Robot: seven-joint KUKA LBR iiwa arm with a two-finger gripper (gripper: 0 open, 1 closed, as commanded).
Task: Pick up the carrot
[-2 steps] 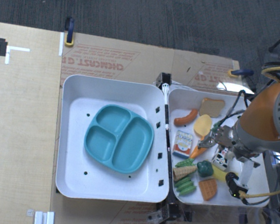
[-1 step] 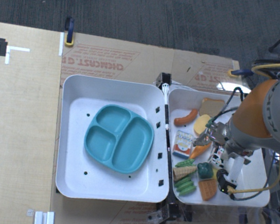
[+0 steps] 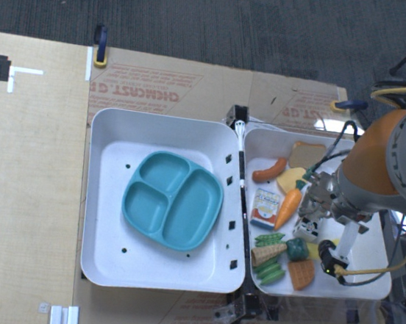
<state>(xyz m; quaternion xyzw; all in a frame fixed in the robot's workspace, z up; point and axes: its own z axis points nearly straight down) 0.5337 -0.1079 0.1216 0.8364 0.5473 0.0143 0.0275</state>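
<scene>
I can't tell my pincer's (image 3: 310,206) state beside the carrot (image 3: 288,209); crowding toys could spoil the grasp.

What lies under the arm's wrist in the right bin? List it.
Beside the wrist lie the carrot, a small carton, a sausage, a yellow piece and green pea pods. The bin floor directly beneath the wrist is covered by the arm.

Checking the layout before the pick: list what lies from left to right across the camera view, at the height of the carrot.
Left bin → blue divided plate → small carton → carrot → tool, right beside the carrot.
</scene>
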